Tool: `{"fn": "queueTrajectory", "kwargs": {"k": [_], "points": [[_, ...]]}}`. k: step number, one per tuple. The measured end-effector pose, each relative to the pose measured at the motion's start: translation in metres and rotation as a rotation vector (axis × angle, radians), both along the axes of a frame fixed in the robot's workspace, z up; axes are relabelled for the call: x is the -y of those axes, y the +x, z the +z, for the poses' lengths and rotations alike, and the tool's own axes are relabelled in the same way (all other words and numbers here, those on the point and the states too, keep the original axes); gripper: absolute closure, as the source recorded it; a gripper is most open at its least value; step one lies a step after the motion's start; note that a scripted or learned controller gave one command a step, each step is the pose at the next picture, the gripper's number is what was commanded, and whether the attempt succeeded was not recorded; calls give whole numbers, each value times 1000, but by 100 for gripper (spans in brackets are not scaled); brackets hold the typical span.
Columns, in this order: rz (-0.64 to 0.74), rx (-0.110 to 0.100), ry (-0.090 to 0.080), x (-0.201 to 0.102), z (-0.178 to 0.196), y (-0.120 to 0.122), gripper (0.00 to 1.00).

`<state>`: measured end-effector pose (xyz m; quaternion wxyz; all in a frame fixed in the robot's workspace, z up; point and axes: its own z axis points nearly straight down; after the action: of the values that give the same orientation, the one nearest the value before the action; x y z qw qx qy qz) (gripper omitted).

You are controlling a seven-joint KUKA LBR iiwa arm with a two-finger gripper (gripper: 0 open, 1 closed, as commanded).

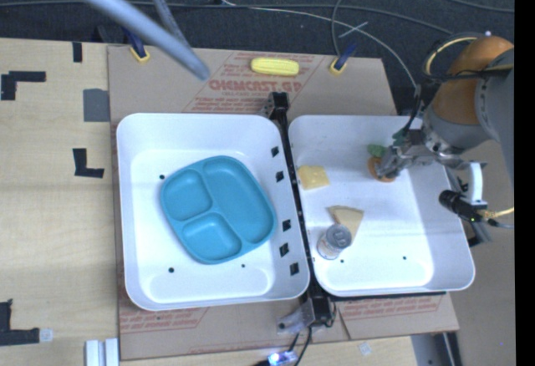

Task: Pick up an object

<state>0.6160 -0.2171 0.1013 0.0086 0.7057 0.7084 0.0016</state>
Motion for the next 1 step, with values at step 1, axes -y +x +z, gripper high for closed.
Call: {"fn": "queueTrajectory", "kwargs": {"k": [1], "points": [[-2, -11, 9, 1, 61, 7, 100]]}}
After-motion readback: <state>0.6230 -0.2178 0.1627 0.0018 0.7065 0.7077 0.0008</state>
